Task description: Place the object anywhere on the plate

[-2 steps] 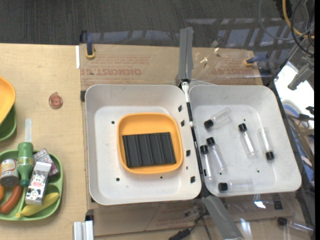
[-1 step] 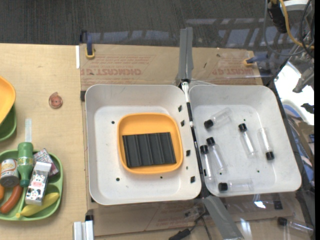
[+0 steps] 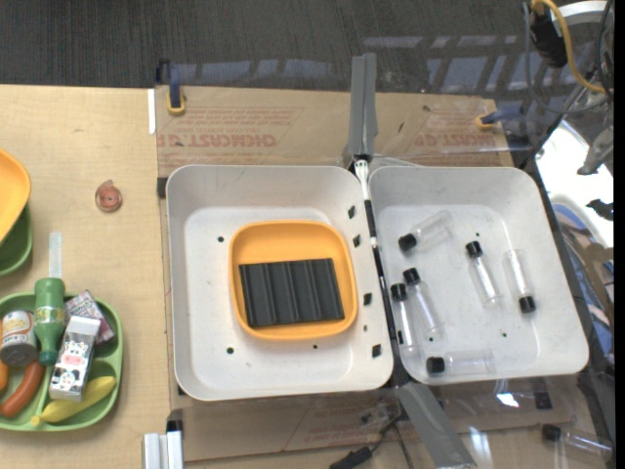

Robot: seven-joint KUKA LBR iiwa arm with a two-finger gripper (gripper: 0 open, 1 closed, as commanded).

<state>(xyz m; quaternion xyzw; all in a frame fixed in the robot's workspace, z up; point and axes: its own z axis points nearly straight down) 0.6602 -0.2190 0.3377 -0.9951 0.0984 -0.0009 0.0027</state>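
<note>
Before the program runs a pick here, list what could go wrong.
1. The clear tubes in the right bin are thin and see-through, so a grasp may well miss.
2. Two tubes lie against the bin's left wall, leaving little room there.
3. The plate already carries a dark ridged block; a tube could roll off it.

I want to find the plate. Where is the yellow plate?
The yellow plate sits in the left white bin, holding a dark ribbed block.

On the table (image 3: 78, 145) at left, a green tray (image 3: 98, 399) holds toy food and a green bottle (image 3: 49, 311). Farther off lies a small pink disc (image 3: 109, 197), with an orange bowl (image 3: 12, 198) at the left edge.
</note>
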